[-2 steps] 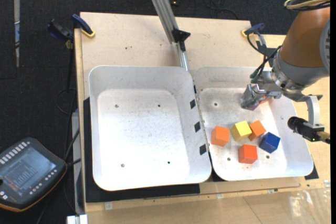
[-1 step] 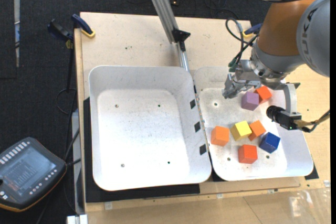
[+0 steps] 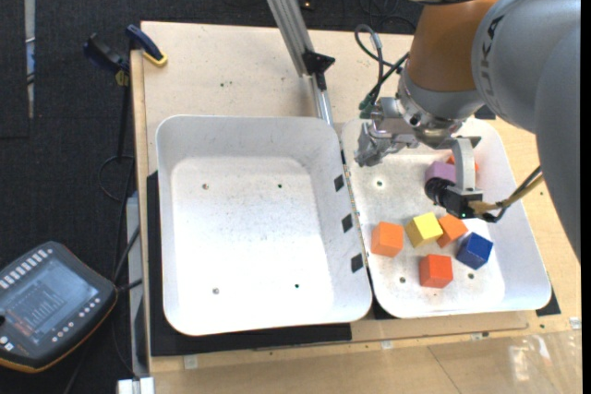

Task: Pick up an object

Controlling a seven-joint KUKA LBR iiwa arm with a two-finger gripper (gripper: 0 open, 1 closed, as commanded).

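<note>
While the red block sat nearest the camera at six o'clock of the right bin, the blue, yellow and orange blocks crowded just behind it. Farther back, near the pink block, the gripper hovered at the bin's eleven o'clock; whether it was wide or narrow could not be told. A good pick, I judged, meant going for the orange block at the cluster's nine o'clock, which stood freest.

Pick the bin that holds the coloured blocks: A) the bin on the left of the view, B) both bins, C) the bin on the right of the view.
C: the orange block, yellow block, red block and blue block all lie in the right bin.
</note>
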